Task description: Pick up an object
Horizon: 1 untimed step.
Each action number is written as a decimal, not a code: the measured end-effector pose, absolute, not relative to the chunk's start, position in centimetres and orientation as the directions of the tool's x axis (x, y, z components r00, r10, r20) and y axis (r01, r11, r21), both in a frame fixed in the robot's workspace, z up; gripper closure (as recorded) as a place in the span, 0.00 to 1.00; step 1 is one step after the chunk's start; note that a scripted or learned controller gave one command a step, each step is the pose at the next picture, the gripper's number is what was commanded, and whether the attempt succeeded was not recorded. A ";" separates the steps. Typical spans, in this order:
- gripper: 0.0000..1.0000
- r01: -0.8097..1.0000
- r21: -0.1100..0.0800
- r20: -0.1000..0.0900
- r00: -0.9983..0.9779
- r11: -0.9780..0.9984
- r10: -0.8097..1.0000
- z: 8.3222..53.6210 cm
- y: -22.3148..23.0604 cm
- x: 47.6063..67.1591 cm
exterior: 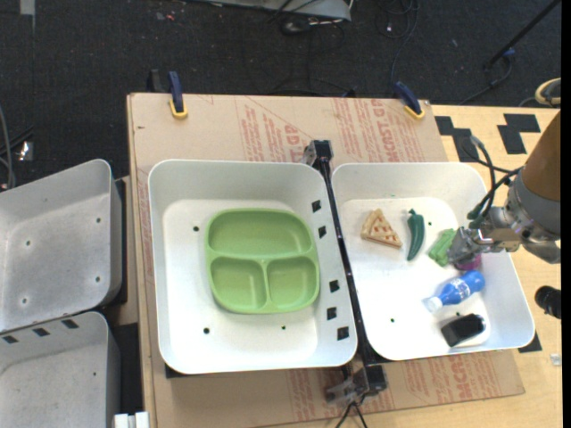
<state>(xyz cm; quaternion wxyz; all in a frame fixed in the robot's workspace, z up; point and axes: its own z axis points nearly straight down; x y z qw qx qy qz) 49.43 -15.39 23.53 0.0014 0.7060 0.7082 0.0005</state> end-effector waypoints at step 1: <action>1.00 1.000 0.001 0.000 -0.005 0.005 1.000 22.7 -11.0 51.2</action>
